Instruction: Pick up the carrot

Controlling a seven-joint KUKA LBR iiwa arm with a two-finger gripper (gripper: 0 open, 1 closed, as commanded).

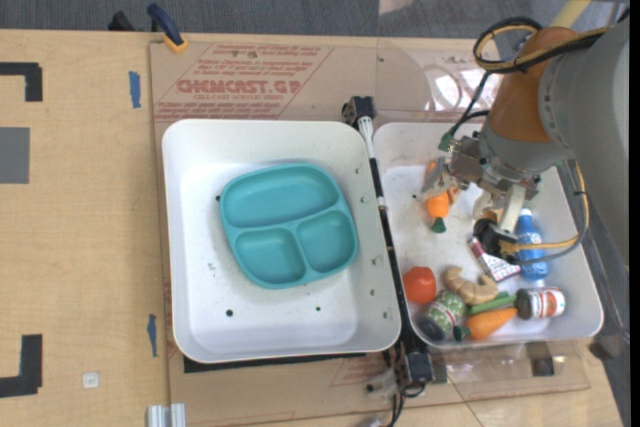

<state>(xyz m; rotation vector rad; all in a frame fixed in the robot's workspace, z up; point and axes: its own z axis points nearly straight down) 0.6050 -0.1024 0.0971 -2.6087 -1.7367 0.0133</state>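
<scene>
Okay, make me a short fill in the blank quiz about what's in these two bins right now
1. The teal divided plate lies in the ____ bin of the camera view.
2. The plate is divided into ____ compartments.
3. The carrot lies near the right bin's ____ edge, beside the small bottle with the red cap.
4. The band above the arm's wrist is coloured ____.

Missing words: left; three; front; orange
</scene>
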